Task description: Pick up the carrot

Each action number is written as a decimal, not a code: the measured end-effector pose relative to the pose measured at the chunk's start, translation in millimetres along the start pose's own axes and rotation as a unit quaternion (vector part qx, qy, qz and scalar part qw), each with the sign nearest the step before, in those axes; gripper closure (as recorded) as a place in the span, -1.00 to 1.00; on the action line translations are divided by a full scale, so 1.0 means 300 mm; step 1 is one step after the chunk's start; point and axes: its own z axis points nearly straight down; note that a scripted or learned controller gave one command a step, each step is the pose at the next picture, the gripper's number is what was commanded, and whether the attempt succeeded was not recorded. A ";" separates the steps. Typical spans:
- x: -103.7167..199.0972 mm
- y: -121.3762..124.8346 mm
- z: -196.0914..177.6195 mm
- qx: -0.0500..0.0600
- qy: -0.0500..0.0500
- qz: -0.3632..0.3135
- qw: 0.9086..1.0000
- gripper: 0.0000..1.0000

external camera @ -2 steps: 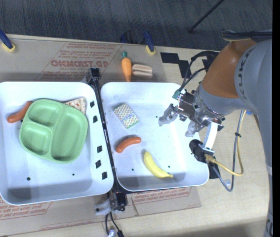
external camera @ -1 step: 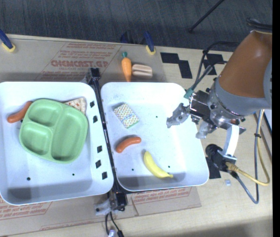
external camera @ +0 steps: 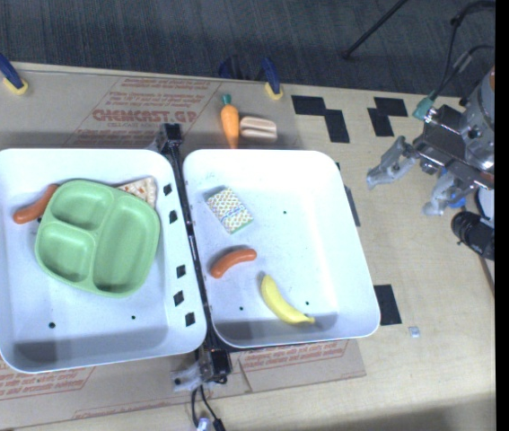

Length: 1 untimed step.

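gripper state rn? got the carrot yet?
Gripper: open, holding nothing, out over the bench right of the bins. Carrot lies on the cardboard behind the right bin.

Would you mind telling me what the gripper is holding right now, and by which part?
Nothing: the gripper hangs open over the bench, right of the bins. The carrot lies outside them, at the far edge.
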 end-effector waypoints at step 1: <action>0.004 0.000 -0.032 0.002 0.000 -0.004 1.000 1.00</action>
